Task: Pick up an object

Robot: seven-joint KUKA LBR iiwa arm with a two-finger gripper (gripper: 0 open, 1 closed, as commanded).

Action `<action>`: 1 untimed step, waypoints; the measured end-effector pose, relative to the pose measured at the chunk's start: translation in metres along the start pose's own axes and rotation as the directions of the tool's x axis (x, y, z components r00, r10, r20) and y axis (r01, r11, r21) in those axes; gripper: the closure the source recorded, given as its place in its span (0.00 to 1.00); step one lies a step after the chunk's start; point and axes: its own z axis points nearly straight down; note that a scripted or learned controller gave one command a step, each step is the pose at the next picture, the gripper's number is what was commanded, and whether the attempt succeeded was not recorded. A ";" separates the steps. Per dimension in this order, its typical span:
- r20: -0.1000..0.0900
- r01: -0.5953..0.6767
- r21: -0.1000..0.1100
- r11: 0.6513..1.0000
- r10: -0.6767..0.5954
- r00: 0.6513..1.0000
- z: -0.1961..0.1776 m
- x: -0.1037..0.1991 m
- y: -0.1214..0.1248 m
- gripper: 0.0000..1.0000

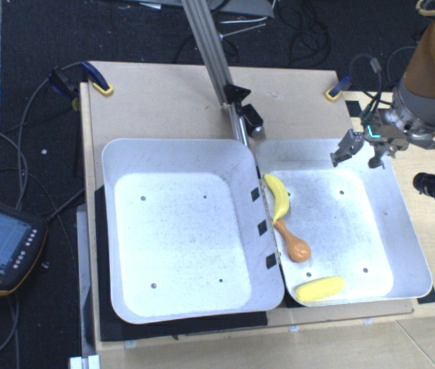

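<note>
I read this as the approach step: nothing is lifted yet, and I judge the next move to be a swing over 1 of the 3 items, then a straight drop. Far to the left of the pincer sits the left bin (175, 237). Closer, down and left of the pincer, the banana (278, 195) lies against the right bin's (383, 229) left wall, with the orange pear-shaped toy (294, 246) just below it, seemingly touching its lower end. Further down, near the bin's front edge, lies the yellow lemon-like piece (320, 288), apart from the other 2. The pincer (361, 151) hangs above the right bin's upper corner, well apart from all 3. Its 2 fingers look spread, nothing between them, touching nothing on the surface (171, 98).
</note>
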 end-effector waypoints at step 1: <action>0.000 0.000 0.000 1.000 0.000 1.000 0.000 0.000 0.000 0.00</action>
